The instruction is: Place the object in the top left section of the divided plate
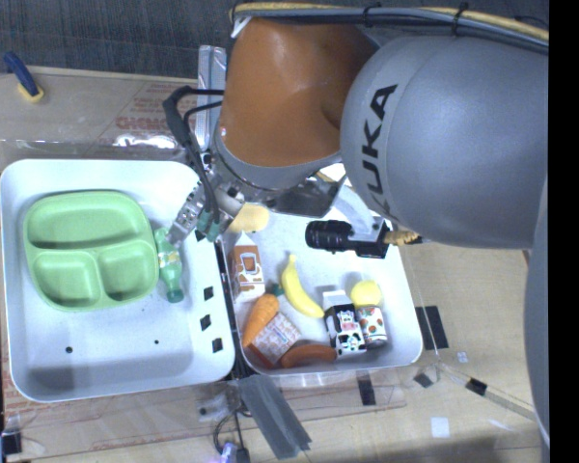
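The claw is gripping the green bottle, hanging beside the divided plate and risking dropping short of its section.

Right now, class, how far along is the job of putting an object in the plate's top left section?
Nothing is on the green plate yet. The end effector sits beside a green bottle standing in the left bin, right of the plate. Whether it grips the bottle is unclear. The placing is left.
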`<state>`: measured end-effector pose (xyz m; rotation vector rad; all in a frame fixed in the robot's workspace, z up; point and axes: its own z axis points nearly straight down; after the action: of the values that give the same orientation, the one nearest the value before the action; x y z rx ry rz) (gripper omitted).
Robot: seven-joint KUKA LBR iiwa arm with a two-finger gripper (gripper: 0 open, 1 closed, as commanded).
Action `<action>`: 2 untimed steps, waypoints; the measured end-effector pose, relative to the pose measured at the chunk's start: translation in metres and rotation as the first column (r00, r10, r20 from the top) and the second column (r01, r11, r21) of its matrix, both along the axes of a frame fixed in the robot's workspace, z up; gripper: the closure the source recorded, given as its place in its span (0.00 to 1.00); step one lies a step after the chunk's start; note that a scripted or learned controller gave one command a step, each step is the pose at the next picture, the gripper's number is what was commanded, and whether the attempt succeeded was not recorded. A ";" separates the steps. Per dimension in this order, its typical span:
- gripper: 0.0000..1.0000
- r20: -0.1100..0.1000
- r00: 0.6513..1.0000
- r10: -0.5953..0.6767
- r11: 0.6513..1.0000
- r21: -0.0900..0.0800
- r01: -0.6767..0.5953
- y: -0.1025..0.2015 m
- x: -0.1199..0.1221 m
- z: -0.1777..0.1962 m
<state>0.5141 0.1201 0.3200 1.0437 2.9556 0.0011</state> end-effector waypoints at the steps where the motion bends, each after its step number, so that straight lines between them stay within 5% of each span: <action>1: 0.00 0.000 1.000 0.000 1.000 0.000 0.000 0.000 0.000 0.000; 2: 1.00 0.004 1.000 0.005 1.000 0.000 -0.005 0.001 0.001 0.010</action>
<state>0.5149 0.1209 0.3302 1.0347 2.9550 0.0036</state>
